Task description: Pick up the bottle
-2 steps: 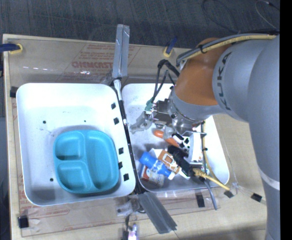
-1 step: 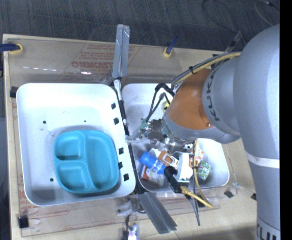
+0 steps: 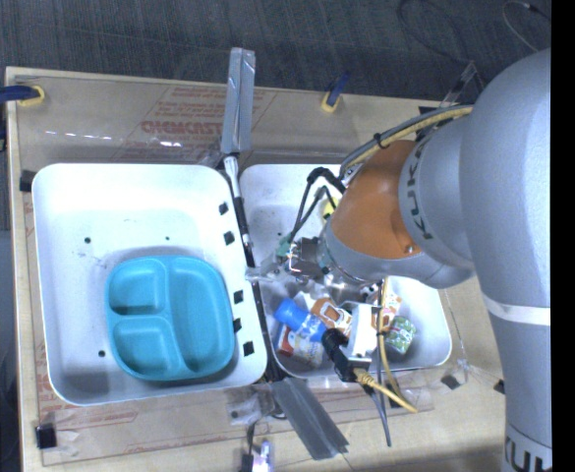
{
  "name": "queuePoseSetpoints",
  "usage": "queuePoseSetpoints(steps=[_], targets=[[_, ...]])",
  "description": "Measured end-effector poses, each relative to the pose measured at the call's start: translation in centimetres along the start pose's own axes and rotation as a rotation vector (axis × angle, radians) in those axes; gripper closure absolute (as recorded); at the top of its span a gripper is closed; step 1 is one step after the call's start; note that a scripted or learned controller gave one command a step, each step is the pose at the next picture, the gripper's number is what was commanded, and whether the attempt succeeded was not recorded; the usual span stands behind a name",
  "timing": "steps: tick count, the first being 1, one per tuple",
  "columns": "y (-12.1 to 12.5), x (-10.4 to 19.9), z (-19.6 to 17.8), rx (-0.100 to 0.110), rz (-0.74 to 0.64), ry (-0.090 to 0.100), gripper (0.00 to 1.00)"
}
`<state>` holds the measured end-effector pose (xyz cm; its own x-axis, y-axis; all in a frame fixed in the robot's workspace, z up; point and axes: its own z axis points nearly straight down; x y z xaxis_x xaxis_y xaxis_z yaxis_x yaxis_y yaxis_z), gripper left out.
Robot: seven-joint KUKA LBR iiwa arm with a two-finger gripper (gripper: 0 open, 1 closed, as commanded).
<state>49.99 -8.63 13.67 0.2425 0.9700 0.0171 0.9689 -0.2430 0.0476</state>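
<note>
Nearest the lens, the grey arm (image 3: pixel 503 195) and its orange band (image 3: pixel 371 209) overhang the bin on the view's right (image 3: pixel 267 195), hiding much of its clutter. The hand (image 3: pixel 341 298) sits low under the wrist, among the items; whether it is released or clenched cannot be told. The bottle (image 3: pixel 300 330), blue-capped with a blue and red label, appears to lie on its side by that bin's left wall, just beside the hand toward the view's lower left. Its long axis seems to slant from cap at upper left to base at lower right. Nothing can be seen gripped, so the pick likely calls for a short shift that way.
</note>
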Motion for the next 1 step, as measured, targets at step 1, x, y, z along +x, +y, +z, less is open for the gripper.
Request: queuePoseSetpoints(steps=[1], targets=[[0.19, -0.67, 0.6, 0.0, 0.04, 0.021, 0.0]])
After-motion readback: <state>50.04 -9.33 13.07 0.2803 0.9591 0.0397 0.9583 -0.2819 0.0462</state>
